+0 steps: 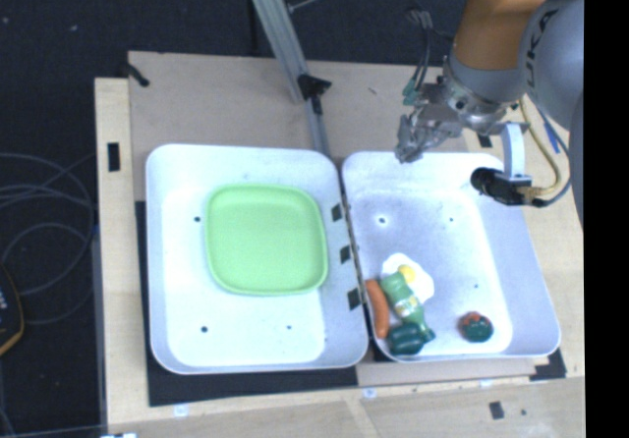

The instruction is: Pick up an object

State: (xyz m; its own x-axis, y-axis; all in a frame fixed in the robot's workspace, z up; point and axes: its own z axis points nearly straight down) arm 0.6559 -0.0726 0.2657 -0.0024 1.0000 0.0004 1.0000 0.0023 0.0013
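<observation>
1. Nearest my camera, the tabletop (pixel 118 230) is carrying two shallow white bins side by side, and I am watching from above at a slant.
2. Largest of what sits on it, the left bin (pixel 177 328) is holding a pale green plate (pixel 265 238) lying flat near its middle.
3. Next, the right bin (pixel 511 259) is holding every small candidate, all crowded toward its near edge: an orange carrot-like piece (pixel 377 306) against the left wall, a white-and-yellow piece (pixel 413 274), a light green piece (pixel 401 295) touching it, a dark green piece (pixel 409 337) just below, and a small round dark green and red piece (pixel 476 327) apart to the right.
4. Smaller in view, the arm is reaching in from the right with the jaws (pixel 411 144) hanging over the far rim of the right bin, well apart from the pile; I cannot tell how wide they are standing, and nothing is showing between them.
5. For a clean pick, I am judging the lone round piece the safest target, since nothing is touching it. I would be bringing the jaws toward the near side, centring above that piece, and descending straight. The clustered pieces are risking a double grab or a nudge against the bin wall.
</observation>
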